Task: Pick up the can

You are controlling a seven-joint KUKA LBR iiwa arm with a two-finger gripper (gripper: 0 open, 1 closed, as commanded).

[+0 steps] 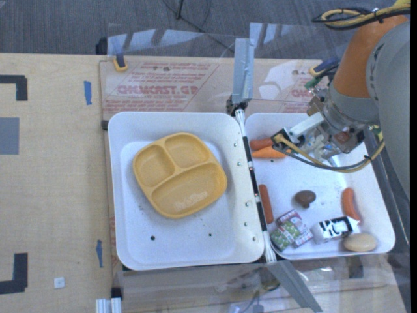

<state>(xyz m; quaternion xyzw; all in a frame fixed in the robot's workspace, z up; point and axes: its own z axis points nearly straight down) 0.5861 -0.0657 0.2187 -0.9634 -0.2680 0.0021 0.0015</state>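
Your gripper (324,143) hangs over the upper part of the right bin (384,237), wrapped in cables; can't tell its state or any hold. The can (290,230) lies on its side at lower centre-right, well apart, so you'd need to travel down-frame.

Two white bins (124,194) (381,230) hold one yellow divided plate (180,174), one carrot (268,150), two sausages (265,202) (350,204), one can (290,230), one brown lump (304,198), one white-and-black packet (335,227) and one bread roll (360,242).
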